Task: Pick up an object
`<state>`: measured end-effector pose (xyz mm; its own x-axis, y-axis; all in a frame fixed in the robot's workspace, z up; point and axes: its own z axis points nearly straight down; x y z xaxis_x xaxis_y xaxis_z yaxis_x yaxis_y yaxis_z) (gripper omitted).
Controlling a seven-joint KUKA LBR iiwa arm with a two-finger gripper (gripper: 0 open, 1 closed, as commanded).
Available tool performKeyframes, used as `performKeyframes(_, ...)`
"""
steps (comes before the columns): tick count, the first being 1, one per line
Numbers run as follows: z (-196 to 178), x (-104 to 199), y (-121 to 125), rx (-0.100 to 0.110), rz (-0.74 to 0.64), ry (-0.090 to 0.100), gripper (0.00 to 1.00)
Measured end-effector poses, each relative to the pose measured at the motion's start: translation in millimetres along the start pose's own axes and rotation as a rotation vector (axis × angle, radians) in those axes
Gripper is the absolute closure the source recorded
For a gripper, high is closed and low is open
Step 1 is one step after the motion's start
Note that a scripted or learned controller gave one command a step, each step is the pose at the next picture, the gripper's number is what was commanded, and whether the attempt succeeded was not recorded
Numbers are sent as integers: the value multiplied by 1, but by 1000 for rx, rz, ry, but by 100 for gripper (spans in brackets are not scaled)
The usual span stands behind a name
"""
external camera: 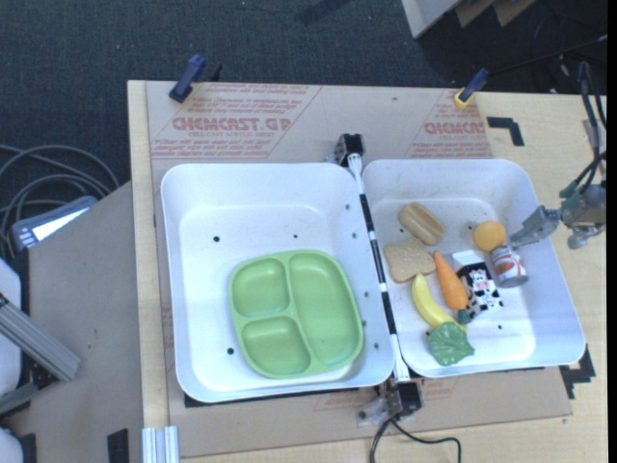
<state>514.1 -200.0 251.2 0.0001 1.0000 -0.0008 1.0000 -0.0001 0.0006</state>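
Status: nothing lifted yet, by my reading. My grey two-finger gripper (542,224) sits at the right edge of the frame, over the right rim of the right-hand shallow white plastic bin (549,331), near the small metal can with a red label (508,265) but not around it. At this angle I cannot tell how my hand is set, so I log that as unknown. No object sits in my grasp as far as the view shows.

Remaining: choose a target, descend on it, close, lift. All of that looks undone.

Candidates all lie in the right bin, centre-right of the frame.

Count:
- tan bread roll (421,222): 1
- flat beige toast slice (409,258): 1
- round orange fruit (489,234): 1
- metal can: 1
- orange carrot (449,280): 1
- yellow banana (429,300): 1
- black-and-white spotted toy (480,290): 1
- green leafy vegetable piece (450,343): 1

The left-hand shallow white plastic bin (193,196), centre-left of the frame, holds 1 pale green three-compartment plastic tray (294,313).

Bins: 2. The can is the nearest candidate to me.
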Motion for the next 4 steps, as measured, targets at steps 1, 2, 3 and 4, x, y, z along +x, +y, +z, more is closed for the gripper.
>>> performKeyframes(1,166,41,48,-1,-1,1,0)
performKeyframes(2,166,73,24,1,-1,2,0)
performKeyframes(3,166,99,5,0,0,1,0)
performKeyframes(4,166,101,6,-1,1,0,0)
